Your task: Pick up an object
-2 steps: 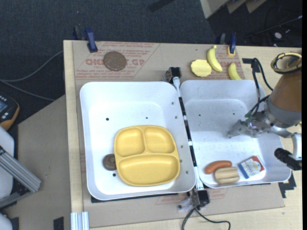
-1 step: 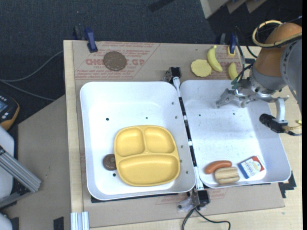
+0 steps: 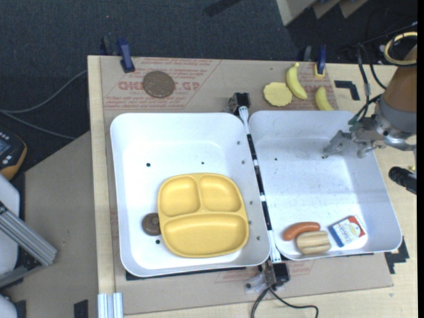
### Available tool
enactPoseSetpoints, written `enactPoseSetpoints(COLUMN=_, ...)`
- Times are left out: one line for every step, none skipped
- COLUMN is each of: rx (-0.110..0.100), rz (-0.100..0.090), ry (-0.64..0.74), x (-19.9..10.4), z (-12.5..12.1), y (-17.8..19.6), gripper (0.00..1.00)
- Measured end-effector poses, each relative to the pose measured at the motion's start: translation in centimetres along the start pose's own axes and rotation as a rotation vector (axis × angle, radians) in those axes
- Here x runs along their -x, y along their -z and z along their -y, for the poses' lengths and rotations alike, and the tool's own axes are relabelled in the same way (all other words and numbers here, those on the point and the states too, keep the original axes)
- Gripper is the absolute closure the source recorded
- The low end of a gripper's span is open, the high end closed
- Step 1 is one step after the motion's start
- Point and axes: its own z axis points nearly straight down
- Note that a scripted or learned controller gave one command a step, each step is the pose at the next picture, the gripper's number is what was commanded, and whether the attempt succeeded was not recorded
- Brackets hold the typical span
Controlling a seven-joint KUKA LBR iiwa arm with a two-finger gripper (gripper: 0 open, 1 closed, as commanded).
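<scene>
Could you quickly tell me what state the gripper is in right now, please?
Gripper: open, holding nothing, above the right bin, away from the hot dog and carton.

A single fixed camera looks down at a slant from moderately high above the table [image 3: 99, 177], framing both white bins [image 3: 126, 177].

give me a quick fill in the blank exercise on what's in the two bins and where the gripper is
1. The yellow divided tray lies in the ____ bin.
2. The hot dog and the small carton lie near the ____ edge of the right bin.
3. The gripper hovers over the ____ bin.
4. Two bananas lie on the bench ____ the bins.

Missing words: left; front; right; behind
</scene>
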Motion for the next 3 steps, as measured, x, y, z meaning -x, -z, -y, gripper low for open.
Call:
enactPoseSetpoints(rx=-0.014, rz=-0.006, ry=-0.003, x=-1.7, z=14.0, y=-3.7, gripper=0.0)
enactPoseSetpoints(rx=0.003, rz=0.0, ry=0.001, x=-1.7, z=13.2, y=-2.4, gripper=1.0)
enactPoseSetpoints(rx=0.011, rz=-0.001, ry=0.013, x=-10.7, z=10.7, y=7.0, gripper=1.0)
